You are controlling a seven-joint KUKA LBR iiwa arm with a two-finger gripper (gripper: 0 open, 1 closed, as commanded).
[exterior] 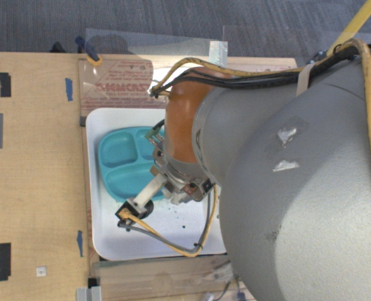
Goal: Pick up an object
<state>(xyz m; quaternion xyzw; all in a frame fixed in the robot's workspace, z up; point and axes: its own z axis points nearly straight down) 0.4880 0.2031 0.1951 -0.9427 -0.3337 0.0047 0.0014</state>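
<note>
The gripper [176,192] is being poised at the teal tray's [125,158] edge, nothing seen lifted yet, its opening impossible to tell.

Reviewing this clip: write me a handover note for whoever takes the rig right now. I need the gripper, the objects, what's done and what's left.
Gripper: low over the white bin, at the right edge of the teal divided tray. The wrist hides it from the camera, so open or shut cannot be told.
Things: the teal divided tray lies in the far left part of the bin, its right side covered by the arm.
Done: the arm is placed at the tray; nothing is seen held.
Left: grasp an object, probably the tray, and lift it clear of the bin.
</note>
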